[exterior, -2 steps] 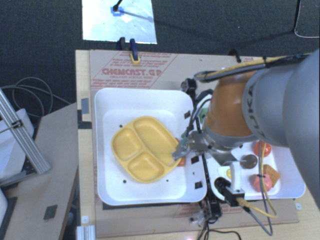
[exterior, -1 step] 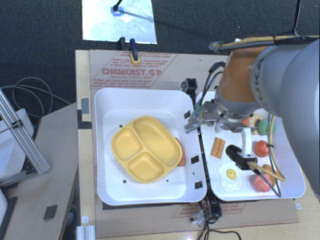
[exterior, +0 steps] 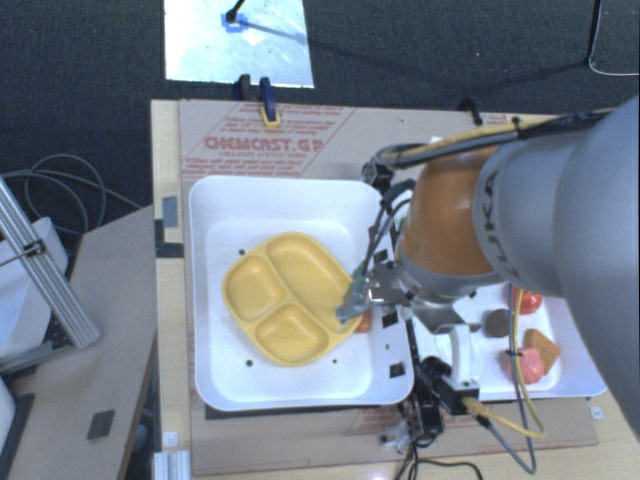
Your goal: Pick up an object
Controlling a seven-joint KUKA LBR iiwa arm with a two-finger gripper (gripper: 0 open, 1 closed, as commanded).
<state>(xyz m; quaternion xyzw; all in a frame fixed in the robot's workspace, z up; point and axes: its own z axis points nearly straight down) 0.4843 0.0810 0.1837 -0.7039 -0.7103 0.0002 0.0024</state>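
A divided plate (exterior: 285, 296) is set in the left bin (exterior: 300, 200), toward four o'clock. Small items (exterior: 530, 343) are gathered in the right bin (exterior: 575, 380).

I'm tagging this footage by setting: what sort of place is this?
Probably a robotics lab bench, not a kitchen: a KUKA arm reaches over two white bins, one holding a yellow divided plate, with loose cables and a clamp.

Even, soft overhead light; slightly grainy picture.
The left white bin (exterior: 300, 203) is bright but not blown out, with faint shadows beside the yellow tray (exterior: 285, 293). The near arm (exterior: 560, 208) looks soft and blurred; the far reflective sheet (exterior: 238, 26) shows mild glare.
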